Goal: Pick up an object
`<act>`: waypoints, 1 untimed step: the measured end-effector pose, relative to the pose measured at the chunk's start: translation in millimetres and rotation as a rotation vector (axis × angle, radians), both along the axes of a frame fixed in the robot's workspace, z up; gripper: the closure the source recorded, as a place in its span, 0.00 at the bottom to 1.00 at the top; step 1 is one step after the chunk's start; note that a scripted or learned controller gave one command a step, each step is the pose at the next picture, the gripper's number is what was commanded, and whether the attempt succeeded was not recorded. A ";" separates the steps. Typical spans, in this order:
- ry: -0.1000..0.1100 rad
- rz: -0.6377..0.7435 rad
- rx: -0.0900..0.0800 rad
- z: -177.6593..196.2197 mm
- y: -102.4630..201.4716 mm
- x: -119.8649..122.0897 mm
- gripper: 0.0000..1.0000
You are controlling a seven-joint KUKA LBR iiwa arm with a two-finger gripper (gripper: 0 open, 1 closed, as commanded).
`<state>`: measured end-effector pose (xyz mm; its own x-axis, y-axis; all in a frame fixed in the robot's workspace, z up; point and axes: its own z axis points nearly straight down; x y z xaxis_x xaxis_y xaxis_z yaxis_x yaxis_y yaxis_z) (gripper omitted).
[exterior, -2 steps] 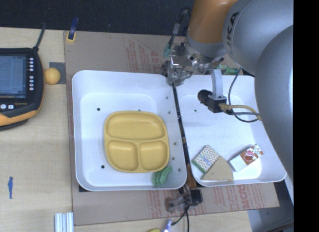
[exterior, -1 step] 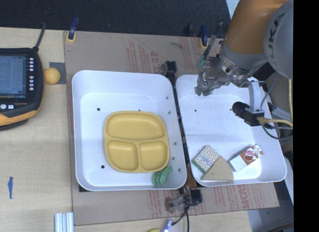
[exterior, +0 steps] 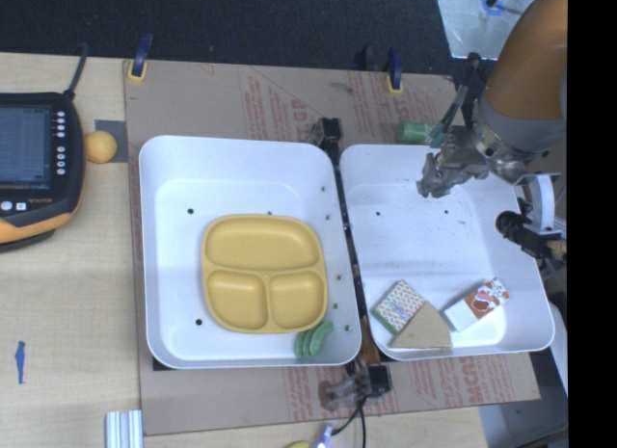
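My gripper [exterior: 436, 182] hangs over the back part of the right bin [exterior: 386, 234], well above the things in it, with nothing between its fingers. Along that bin's front edge lie a small green-patterned packet [exterior: 396, 305], a tan wedge [exterior: 422, 330] and a white carton with a red print [exterior: 478, 303]. The left bin [exterior: 169, 244] holds a yellow divided tray [exterior: 263, 272], and a green toy [exterior: 312, 341] rests at its front right corner.
A teach pendant [exterior: 34, 167] lies on the bench at far left, with a yellow ball [exterior: 100, 145] beside it. A small green object [exterior: 415, 132] sits just behind the right bin. Clamps hold the cardboard underlay at the back.
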<state>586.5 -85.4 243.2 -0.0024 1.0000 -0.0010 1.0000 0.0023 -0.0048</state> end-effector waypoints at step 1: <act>-0.002 0.003 0.000 -1.7 64.0 28.2 1.00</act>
